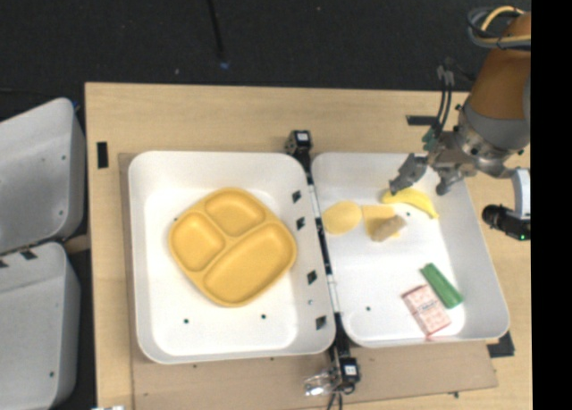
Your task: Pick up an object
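My gripper (pixel 427 176) hovers over the back of the right bin (pixel 474 310), its two fingers spread open. Just in front of the fingertips lies a yellow banana (pixel 414 202); whether they touch it I cannot tell. Nothing sits between the fingers. Left of the banana are a pale yellow round piece (pixel 341 217) and a tan chunk (pixel 385 226). A green block (pixel 441 284) and a pink-and-white packet (pixel 425 309) lie toward the bin's front right.
The left bin (pixel 152 310) holds a yellow divided plate (pixel 232 245). A black-clipped divider (pixel 317 247) runs between the bins. The arm's orange band (pixel 500 82) rises at the right edge.
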Controlling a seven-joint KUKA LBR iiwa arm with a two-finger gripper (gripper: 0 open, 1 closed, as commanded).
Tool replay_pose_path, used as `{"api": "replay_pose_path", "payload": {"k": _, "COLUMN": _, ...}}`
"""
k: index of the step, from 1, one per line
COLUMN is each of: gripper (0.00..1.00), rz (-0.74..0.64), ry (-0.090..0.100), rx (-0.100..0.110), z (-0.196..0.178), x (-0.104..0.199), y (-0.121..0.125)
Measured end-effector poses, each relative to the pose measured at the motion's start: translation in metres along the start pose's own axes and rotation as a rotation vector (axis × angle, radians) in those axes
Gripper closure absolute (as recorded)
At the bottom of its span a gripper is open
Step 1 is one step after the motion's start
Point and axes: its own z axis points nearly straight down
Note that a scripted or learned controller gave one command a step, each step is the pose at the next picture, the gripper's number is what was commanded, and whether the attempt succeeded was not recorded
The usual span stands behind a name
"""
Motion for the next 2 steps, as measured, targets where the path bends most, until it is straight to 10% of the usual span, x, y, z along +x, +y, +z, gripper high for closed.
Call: {"api": "replay_pose_path", "payload": {"k": 2, "gripper": 0.0, "rz": -0.001, "ry": -0.003, "rx": -0.007, "z": 0.053, "x": -0.007, "y": 0.008}}
